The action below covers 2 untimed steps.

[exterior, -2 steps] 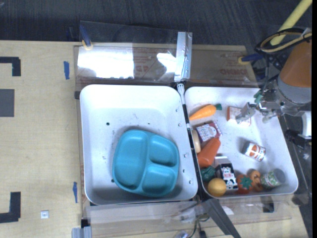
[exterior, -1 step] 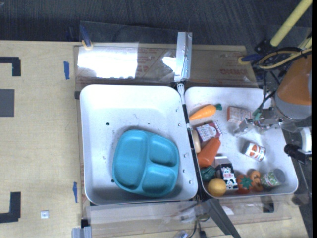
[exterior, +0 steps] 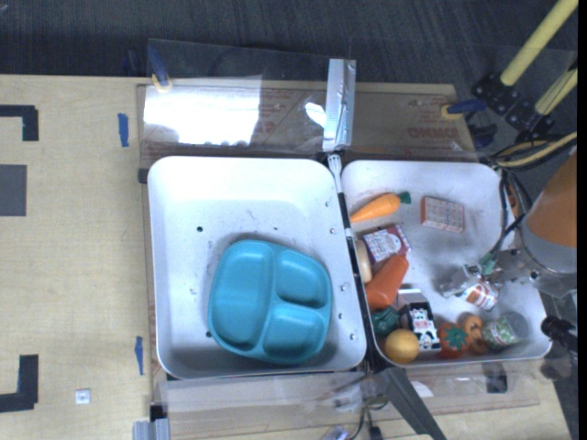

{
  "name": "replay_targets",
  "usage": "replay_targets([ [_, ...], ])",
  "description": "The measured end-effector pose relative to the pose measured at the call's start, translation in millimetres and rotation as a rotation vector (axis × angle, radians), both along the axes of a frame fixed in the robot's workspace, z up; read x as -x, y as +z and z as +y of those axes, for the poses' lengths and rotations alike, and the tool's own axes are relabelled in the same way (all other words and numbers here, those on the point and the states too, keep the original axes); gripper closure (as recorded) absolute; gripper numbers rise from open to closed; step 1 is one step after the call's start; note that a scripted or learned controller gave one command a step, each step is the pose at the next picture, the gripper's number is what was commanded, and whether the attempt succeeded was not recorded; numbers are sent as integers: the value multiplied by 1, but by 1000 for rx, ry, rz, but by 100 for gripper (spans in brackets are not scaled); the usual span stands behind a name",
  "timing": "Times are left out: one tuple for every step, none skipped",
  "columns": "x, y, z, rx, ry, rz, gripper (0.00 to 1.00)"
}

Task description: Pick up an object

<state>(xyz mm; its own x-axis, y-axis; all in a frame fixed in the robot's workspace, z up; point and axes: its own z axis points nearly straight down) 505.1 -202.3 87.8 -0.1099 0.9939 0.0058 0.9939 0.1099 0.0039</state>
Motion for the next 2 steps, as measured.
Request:
replay_targets([
  [-2, 10, -2, 6, -3, -6, 100],
  [-8, 104, 108, 4, 86, 1, 100],
])
